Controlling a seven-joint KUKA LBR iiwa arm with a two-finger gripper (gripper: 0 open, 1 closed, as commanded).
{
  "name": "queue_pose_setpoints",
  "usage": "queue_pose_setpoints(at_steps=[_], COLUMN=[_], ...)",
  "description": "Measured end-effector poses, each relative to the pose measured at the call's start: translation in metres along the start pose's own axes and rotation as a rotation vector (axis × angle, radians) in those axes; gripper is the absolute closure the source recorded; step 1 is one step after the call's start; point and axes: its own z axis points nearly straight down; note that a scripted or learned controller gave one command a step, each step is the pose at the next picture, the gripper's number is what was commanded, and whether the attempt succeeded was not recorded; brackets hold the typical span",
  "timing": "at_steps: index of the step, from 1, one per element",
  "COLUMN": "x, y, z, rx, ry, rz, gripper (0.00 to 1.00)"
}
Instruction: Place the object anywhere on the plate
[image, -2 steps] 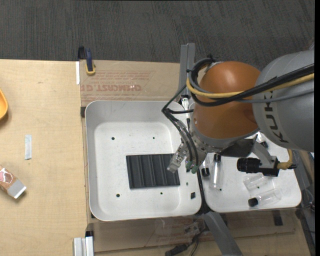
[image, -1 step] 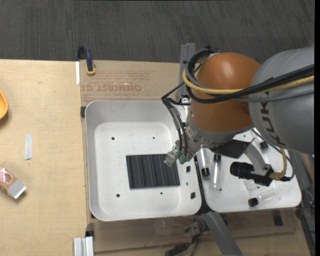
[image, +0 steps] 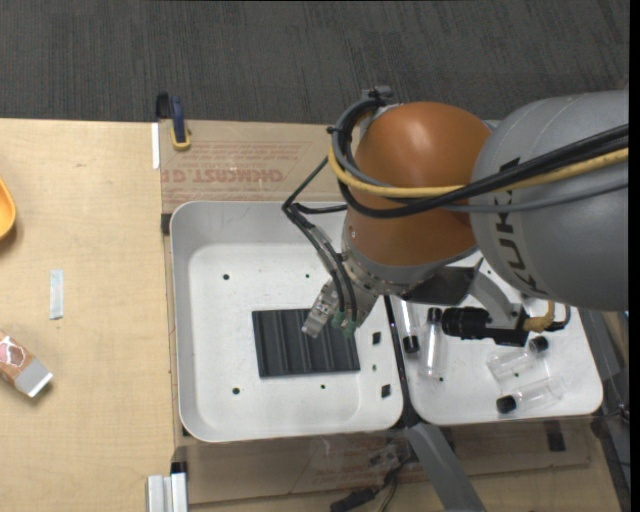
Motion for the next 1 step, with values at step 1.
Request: queue_pose_setpoints(at_steps=[1], x=[-0.0072], y=[-0.0105], z=[0.0168], rx=[0.001], ry=[0.001], rz=[-0.102], gripper=[1.0])
